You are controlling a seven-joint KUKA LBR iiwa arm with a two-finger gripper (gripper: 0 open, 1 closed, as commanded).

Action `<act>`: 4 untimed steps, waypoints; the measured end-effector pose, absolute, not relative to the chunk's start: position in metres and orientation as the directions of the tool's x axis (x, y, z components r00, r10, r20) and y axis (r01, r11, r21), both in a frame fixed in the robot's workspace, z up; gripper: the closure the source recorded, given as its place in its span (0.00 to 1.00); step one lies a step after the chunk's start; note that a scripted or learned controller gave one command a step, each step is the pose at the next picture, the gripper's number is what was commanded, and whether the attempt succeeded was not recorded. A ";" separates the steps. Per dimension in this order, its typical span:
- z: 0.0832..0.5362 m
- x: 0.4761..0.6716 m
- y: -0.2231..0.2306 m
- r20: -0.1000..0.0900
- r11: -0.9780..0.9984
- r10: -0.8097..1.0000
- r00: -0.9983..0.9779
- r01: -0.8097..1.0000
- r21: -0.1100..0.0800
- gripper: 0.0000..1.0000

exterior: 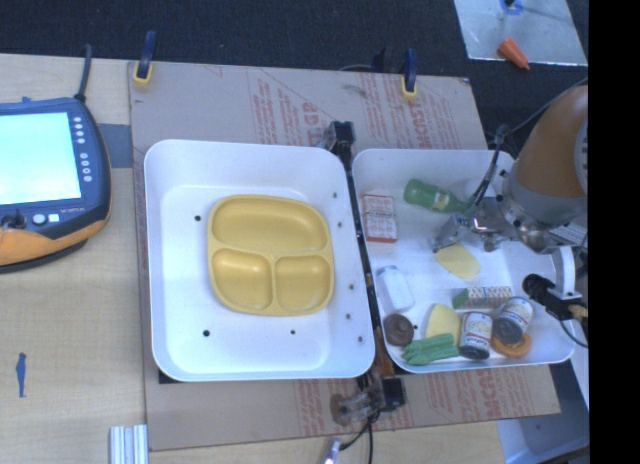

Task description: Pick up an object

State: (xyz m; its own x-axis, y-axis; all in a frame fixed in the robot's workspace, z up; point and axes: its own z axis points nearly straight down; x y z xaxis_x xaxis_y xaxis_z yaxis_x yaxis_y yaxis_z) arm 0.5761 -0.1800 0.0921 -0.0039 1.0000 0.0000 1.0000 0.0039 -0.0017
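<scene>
- We see the arm reaching in over the right edge of the surface, its claw low over the middle of the right bin.
- We cannot tell how the claw is set; its tip is a blur of metal.
- Just beside the claw tip, toward the bin's near side, lies a pale yellow wedge; whether the two touch we cannot tell.
- A green bottle lies tilted near the bin's far edge, close to the claw.
- A small red-and-white packet sits by the bin's left wall, a white object below it.
- Along the near edge we count a brown disc, a green piece, a yellow block, two small cans and a green-and-white stick.
- The left bin carries a yellow divided tray at its centre.
- A tablet-like pendant rests at the surface's left edge.
</scene>
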 end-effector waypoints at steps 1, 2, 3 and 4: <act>0.102 0.576 -0.181 0.000 0.006 1.000 -0.006 1.000 -0.003 1.00; 0.102 0.576 -0.181 0.000 0.007 1.000 -0.007 1.000 -0.004 0.00; 0.112 0.576 -0.181 -0.001 0.008 1.000 -0.008 1.000 -0.004 1.00; 0.112 0.576 -0.181 -0.001 0.009 1.000 -0.009 1.000 -0.004 0.00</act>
